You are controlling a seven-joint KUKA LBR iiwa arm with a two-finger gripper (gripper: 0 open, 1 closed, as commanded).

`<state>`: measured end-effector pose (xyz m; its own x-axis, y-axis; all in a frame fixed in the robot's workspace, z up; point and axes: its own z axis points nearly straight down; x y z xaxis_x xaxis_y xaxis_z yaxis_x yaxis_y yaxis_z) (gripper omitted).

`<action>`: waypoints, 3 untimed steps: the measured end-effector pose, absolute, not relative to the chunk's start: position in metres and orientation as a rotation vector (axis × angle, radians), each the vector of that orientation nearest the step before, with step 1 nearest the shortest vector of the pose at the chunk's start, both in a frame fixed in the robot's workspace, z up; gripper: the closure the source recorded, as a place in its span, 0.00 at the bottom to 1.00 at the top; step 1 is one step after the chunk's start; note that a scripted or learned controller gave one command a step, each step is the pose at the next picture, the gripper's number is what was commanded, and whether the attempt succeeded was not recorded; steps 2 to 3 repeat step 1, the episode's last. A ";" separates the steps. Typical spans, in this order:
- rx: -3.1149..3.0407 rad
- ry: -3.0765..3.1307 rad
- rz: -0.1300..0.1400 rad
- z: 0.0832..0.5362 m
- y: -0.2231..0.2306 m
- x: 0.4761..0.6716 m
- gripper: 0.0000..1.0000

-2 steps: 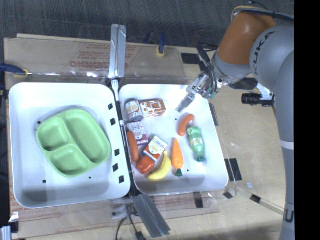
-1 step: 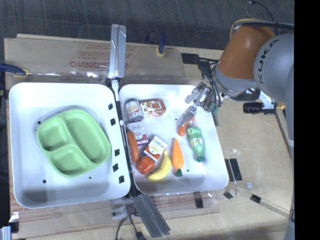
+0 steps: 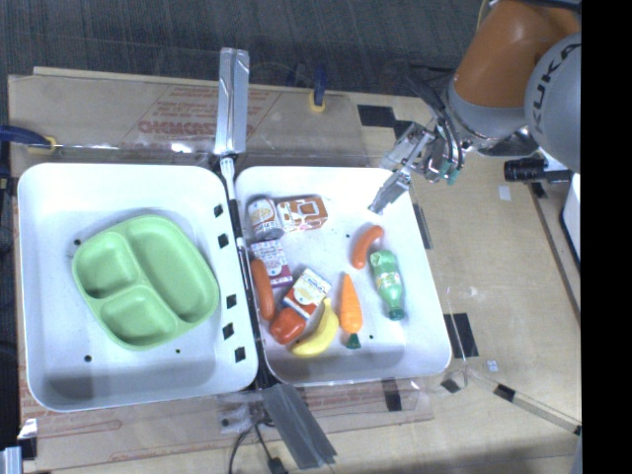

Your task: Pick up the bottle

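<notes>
Gripper (image 3: 392, 188) hovering over the right bin's (image 3: 420, 339) far right corner, bottle (image 3: 387, 283) lying untouched.

The arm is reaching in from the right, its fingers hanging above the bin's back rim; whether they're spread or closed, I cannot tell. The green bottle is lying on its side inside that bin, near its right wall, just beside a small sausage (image 3: 365, 245) and a carrot (image 3: 350, 307). A banana (image 3: 316, 340) is sitting at the bin's near edge, and a green tray (image 3: 146, 280) is resting in the neighbouring bin (image 3: 39, 363).
</notes>
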<state>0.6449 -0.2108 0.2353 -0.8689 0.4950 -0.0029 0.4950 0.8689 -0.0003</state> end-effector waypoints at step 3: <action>0.688 3.059 -0.002 0.235 -0.209 0.649 0.00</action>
